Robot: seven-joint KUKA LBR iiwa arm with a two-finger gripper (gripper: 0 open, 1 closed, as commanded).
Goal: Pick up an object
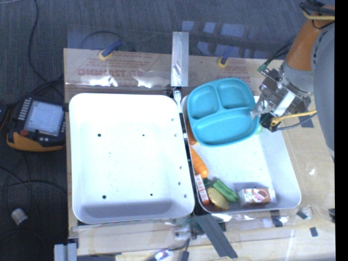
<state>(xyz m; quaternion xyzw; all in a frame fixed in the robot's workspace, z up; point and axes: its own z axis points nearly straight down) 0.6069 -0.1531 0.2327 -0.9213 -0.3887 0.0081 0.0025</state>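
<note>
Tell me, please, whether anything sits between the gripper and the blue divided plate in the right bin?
Nothing visible does. The gripper is already at the right rim of the blue divided plate, which lies tilted across the top of the right bin. The carrot and small packets lie lower down, away from it.

The pincer [260, 112] sits at the right rim of a blue divided plate [223, 113], which lies tilted across the far end of the right bin [283, 173]. Along that bin's near edge lie a carrot [199, 165], a green vegetable [224, 190] and a small carton [255, 196]. The left bin [125, 156] sits alongside.
</note>
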